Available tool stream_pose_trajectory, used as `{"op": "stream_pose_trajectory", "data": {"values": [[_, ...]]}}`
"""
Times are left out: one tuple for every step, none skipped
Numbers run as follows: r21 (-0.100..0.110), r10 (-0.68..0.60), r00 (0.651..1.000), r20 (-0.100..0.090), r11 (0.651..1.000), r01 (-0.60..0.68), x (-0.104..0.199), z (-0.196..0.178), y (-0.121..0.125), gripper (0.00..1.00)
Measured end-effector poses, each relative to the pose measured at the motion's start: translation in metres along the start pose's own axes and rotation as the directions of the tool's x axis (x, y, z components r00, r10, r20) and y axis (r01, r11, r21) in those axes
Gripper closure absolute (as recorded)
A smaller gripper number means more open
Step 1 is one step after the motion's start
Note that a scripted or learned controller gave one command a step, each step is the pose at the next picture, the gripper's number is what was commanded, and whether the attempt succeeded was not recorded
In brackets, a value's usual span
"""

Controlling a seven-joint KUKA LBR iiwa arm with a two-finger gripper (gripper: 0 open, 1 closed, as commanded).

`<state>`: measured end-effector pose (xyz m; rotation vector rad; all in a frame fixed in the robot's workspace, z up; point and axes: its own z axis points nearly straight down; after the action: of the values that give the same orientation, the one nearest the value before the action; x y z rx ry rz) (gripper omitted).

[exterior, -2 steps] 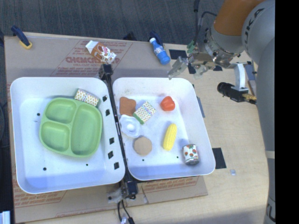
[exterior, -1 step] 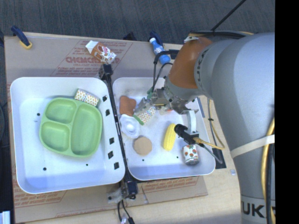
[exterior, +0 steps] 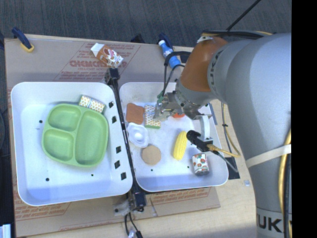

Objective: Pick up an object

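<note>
The gripper is being held low over the far part of the right bin, w/ the arm reaching in from the right. Whether it is spread or pressed together can't be told, as the wrist is blocking that part. A small patterned packet is being overlapped at its right edge by the gripper, so it is being judged the likely target. Nothing is being seen gripped. The packet is lying just beside a brown slab on its left and near a white cup toward the front.

Risks from here, as judged:
- The packet is looking flat & thin, so prob. little is being offered to pinch. A closing grip could be sliding over it or shoving it against the slab.
- W/ slab and cup so close, one of them could be getting nudged or caught instead.

An orange bit is being glimpsed under the wrist; what it is can't be told. The corn cob, round brown disc & small can are lying nearer the front. The green plate is sitting in the left bin, well apart.
</note>
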<state>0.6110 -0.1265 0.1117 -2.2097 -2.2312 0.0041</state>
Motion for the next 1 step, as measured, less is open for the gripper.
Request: {"op": "stream_pose_trajectory", "data": {"values": [[-0.002,0.007,1.0,-0.001,1.0,-0.007,0.0071,-0.0921,-0.0416,1.0]]}}
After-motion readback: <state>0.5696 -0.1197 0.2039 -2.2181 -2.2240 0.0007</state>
